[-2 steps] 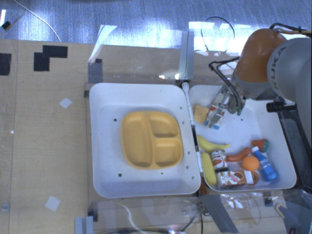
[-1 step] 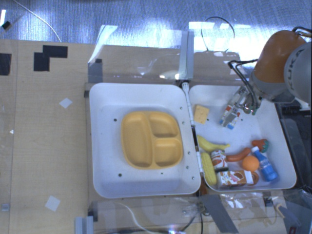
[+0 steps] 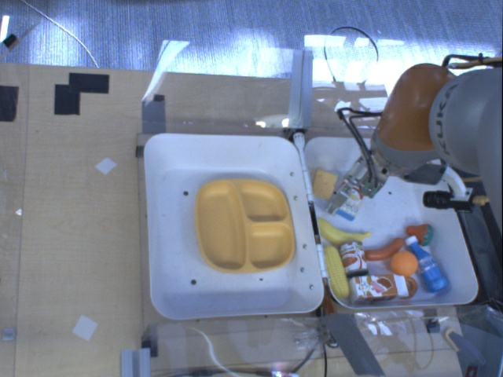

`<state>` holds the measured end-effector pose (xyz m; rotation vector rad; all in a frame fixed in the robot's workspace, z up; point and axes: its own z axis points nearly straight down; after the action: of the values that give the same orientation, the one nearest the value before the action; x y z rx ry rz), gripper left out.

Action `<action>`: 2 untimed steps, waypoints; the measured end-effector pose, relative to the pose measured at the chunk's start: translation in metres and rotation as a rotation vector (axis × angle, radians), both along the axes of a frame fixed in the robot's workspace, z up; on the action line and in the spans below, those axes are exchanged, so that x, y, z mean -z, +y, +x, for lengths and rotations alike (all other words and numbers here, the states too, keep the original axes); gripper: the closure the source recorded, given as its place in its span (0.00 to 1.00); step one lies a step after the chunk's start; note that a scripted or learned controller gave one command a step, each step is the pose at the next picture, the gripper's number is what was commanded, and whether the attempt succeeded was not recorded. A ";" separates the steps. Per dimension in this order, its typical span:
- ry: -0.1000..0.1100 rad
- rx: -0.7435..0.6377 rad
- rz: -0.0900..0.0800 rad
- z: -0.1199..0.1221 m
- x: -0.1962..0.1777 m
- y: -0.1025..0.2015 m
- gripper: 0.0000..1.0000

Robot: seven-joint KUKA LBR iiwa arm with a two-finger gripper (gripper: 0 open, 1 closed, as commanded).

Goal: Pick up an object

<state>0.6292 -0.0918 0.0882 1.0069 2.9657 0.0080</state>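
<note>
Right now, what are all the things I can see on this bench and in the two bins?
White bins: two, side by side on the bench.
Divided tray: one, yellow, middle of the left bin.
Sponge-like block: one, pale yellow, right bin's upper left.
Banana: one, yellow, right bin.
Corn cob: one, yellow, right bin's left wall.
Orange ball: one, right bin.
Bottle: one, blue, beside the ball.
Carton: one, brown and white, right bin's front.
Arm: one, grey with orange band, from the right.
End effector: one, low over the right bin.
</note>
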 end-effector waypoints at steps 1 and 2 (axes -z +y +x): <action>-0.002 -0.167 -0.004 -0.012 -0.001 0.007 0.00; -0.005 -0.030 -0.003 -0.039 -0.001 0.004 0.00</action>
<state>0.5901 -0.0880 0.0895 0.9610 2.9754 0.0056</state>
